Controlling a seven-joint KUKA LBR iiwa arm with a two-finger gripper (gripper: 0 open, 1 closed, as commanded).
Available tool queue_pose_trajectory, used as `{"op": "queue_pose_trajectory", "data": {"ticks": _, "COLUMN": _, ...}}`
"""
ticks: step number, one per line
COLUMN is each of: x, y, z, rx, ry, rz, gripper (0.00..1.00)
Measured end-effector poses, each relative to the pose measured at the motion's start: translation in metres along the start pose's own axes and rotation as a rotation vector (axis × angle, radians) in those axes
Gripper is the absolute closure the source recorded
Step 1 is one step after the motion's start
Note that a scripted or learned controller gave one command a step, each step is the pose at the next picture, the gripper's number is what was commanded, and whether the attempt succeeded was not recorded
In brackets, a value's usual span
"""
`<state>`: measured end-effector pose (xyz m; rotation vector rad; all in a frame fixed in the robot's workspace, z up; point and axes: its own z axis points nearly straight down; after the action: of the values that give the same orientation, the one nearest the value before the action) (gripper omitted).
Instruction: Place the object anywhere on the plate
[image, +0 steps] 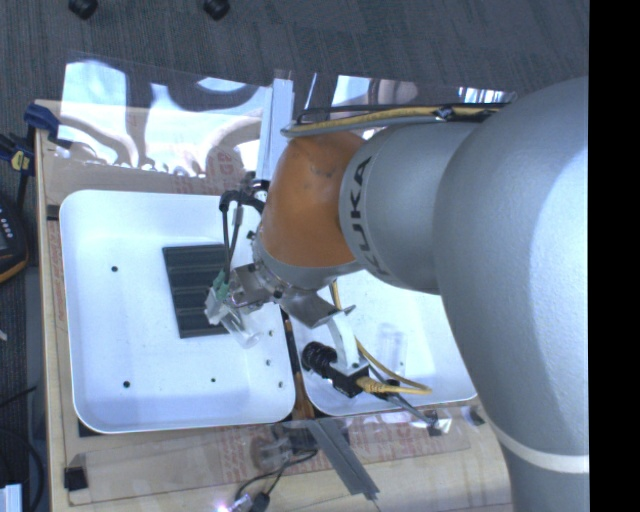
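Over the left white bin (120, 390), the gripper (228, 305) hovers at the right edge of a dark ridged plate (192, 285); whether its fingers are apart cannot be told. No separate object is discernible.

The left bin's (100, 330) white floor lay open left of and below the dark ribbed plate (195, 285), while the arm (450, 200) overhung the right bin (440, 385).

Two bins side by side on the bench (60, 440). Left bin (110, 340) holds a ribbed plate (190, 285) toward its right half. Gripper (232, 305) sits over the plate's right edge. Arm (480, 230) covers most of the right bin (440, 385).
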<state>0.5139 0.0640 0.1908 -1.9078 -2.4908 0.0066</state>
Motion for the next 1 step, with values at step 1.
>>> {"op": "queue_pose_trajectory", "data": {"ticks": 1, "x": 0.0618, "y": 0.1043, "z": 0.0222, "rx": -0.002, "ry": -0.002, "rz": -0.189, "gripper": 1.00}}
